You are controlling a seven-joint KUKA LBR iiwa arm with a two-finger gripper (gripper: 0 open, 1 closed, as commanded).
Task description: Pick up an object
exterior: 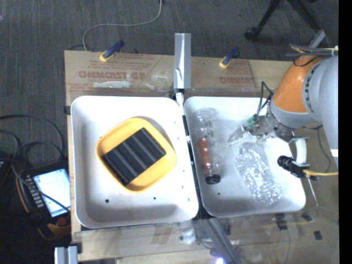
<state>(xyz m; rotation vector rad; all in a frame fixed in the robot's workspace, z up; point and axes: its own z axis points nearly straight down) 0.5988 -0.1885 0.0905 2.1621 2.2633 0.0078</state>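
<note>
In the left bin (88,202) lies a yellow rounded block with a black ridged top (136,153), turned at an angle. The right bin (220,205) holds a clear plastic bottle (205,142) with a black cap (212,177), lying along the bin's left wall with its cap toward the front. A crumpled clear plastic bag (256,172) lies right of the bottle. My gripper (254,126) hangs low over the bin's far right part, just above the bag's upper end. Nothing shows between it and the bag that I can make out.
The arm's orange band (291,92) and grey wrist lean over the right bin's far right corner. A metal post (182,59) stands behind the seam between the bins. Two blue-and-yellow clamps (111,50) hold the back board. A cable (300,172) crosses the right rim.
</note>
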